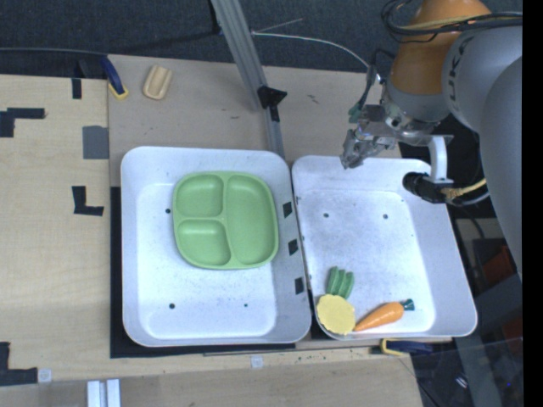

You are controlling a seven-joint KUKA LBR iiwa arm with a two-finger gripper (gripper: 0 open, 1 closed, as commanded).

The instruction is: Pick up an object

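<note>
From the fixed overhead camera, 2 shallow white bins are sitting side by side on the wooden bench (51, 227). The left bin (140, 312) is holding a green divided plate (226, 220) with 3 compartments, lying flat toward the far half of the bin.

The right bin (441, 261) is holding 3 small things, all gathering at its near edge. A round yellow piece (336, 314) is lying at the near left corner, a small green ridged item (340, 281) is sitting just beyond it and touching it, and an orange carrot (379, 315) with a dark green tip is lying just to the right of the yellow piece, pointing right and slightly far.

The grey arm (492, 66) with its orange band is reaching in from the right, and the gripper (356, 153) is hanging over the far left corner of the right bin, well apart from the 3 items. Whether it is open or closed cannot be told at this angle; nothing is showing in its grasp.

On the bench beyond the left bin, a tan block (157, 82) is lying beside a blue and yellow tool (114, 76). A grey metal bar (243, 49) is slanting down toward the gap between the bins.
</note>
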